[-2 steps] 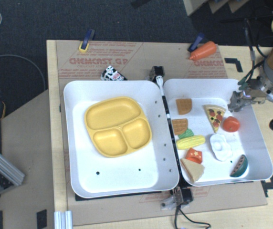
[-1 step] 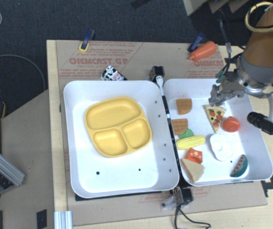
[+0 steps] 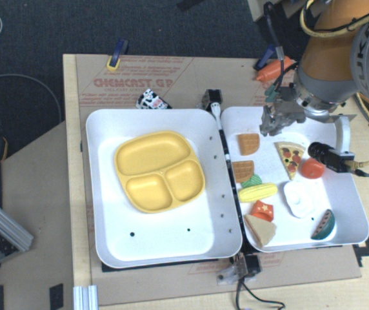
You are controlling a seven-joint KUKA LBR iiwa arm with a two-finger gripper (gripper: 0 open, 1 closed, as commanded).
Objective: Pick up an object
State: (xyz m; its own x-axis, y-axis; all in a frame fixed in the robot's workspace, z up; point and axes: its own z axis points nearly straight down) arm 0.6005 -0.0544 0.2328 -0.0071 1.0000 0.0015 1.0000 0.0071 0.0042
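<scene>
The right bin (image 3: 359, 205) holds several toy foods. Among them are a brown toast slice (image 3: 248, 143), a second brown piece (image 3: 242, 170), a pizza slice (image 3: 290, 154), a red tomato (image 3: 311, 168), a yellow corn cob (image 3: 257, 191), a red piece (image 3: 262, 210), a sandwich wedge (image 3: 260, 230), a white egg (image 3: 299, 199) and a watermelon slice (image 3: 324, 225). My gripper (image 3: 271, 126) hangs over the bin's far part, between the toast slice and the pizza slice. Nothing is visibly held in it.
The left bin (image 3: 104, 212) carries a yellow divided plate (image 3: 159, 170). A black cylinder (image 3: 329, 155) with a cable juts over the right bin beside the tomato. On the bench behind the bins lie a black-and-white toy (image 3: 151, 99), a blue-yellow clamp (image 3: 115, 55) and an orange toy (image 3: 269, 71).
</scene>
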